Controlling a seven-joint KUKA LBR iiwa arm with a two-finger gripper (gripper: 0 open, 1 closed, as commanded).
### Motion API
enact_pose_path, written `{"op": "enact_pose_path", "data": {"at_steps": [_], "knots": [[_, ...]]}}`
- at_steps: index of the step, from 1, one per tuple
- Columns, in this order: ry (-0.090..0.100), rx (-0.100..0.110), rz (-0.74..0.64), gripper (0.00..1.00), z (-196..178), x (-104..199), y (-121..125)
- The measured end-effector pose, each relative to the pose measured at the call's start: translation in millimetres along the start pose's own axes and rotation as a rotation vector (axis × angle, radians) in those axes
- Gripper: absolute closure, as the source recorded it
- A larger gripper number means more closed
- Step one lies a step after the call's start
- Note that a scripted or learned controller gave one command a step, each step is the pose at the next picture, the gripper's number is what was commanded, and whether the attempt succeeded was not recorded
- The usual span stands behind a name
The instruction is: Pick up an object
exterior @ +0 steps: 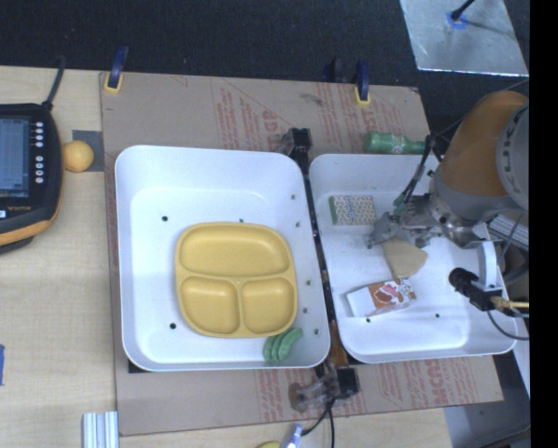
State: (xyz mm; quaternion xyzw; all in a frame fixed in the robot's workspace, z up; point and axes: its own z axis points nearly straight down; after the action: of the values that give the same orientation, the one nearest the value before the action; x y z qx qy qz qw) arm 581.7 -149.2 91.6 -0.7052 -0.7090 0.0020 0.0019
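Observation:
In the right bin (419, 343) lie three things: a tan wedge-shaped piece (406, 261), a white and red packet (382, 298) in front of it, and a small green-dotted pad (354, 209) at the back left. My gripper (402, 234) hangs at the back edge of the tan piece, open, with its fingers spread to either side and nothing held between them. The grey arm with its orange band (480, 147) comes in from the right. A yellow divided plate (234, 278) and a small green object (282, 345) sit in the left bin (148, 185).
A green bottle (396, 143) lies on the cardboard behind the right bin. On the bench at the far left are a black and orange control tablet (13, 180) and an orange ball (77, 155). Clamps and cables sit at the divide between the bins.

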Motion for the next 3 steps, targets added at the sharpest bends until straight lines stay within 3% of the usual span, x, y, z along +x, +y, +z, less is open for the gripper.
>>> {"op": "enact_pose_path", "data": {"at_steps": [3], "knots": [[0.001,0.000,0.000,0.00,0,1,-20]]}}
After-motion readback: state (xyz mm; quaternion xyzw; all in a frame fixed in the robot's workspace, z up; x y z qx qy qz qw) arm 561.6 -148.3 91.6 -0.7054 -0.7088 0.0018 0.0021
